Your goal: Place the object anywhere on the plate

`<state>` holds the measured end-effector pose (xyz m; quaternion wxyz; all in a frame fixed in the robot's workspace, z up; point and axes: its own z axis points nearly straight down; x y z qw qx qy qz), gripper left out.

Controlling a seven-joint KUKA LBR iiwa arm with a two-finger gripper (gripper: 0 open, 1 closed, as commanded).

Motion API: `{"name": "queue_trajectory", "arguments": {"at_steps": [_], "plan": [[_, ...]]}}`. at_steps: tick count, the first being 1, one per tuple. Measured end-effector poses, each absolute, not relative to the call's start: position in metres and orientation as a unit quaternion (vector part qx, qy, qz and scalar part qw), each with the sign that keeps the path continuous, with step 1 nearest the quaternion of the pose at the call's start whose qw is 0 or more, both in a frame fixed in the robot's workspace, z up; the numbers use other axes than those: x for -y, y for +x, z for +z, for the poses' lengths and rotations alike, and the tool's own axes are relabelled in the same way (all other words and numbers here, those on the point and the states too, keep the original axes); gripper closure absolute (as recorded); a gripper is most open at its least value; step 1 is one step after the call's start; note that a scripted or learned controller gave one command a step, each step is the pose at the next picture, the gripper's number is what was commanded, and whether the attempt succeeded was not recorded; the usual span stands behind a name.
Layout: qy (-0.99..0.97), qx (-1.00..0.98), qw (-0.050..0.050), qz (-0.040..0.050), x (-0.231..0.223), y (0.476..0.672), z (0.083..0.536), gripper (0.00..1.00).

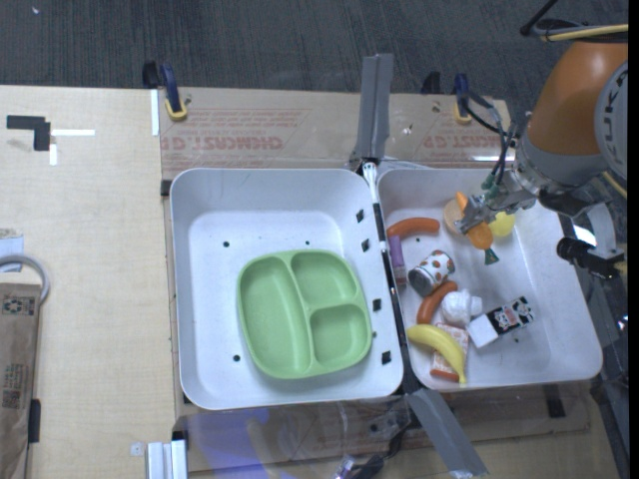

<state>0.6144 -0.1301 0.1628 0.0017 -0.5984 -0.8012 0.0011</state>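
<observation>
Nearest the camera, along the front of the right bin, lie a yellow banana with an orange-red piece just beside it, and a small black-and-white carton. Beyond these sit a white object touching a red sausage, and a tilted can with a brown and white label. A second sausage lies further back near the divider, above a thin purple stick along the bin's left wall. In the left bin, a green plate with three compartments rests at centre, nothing on it. Toward the back of the right bin, my gripper hangs over a cluster of small fruit: an orange piece and a yellow piece, with a dark green bit below. The fruit crowds my gripper's tip; I cannot tell whether the gripper is parted or closed on anything.
</observation>
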Motion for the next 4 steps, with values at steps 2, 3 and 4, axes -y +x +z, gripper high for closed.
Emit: {"name": "queue_trajectory", "arguments": {"at_steps": [2,3,4], "plan": [[-0.53,0.848,0.002,0.0021,-0.008,0.561,0.188,1.0],[-0.45,0.893,0.003,0.0024,-0.061,0.527,0.188,1.0],[-0.45,0.893,0.003,0.0023,-0.061,0.527,0.188,0.0]]}}
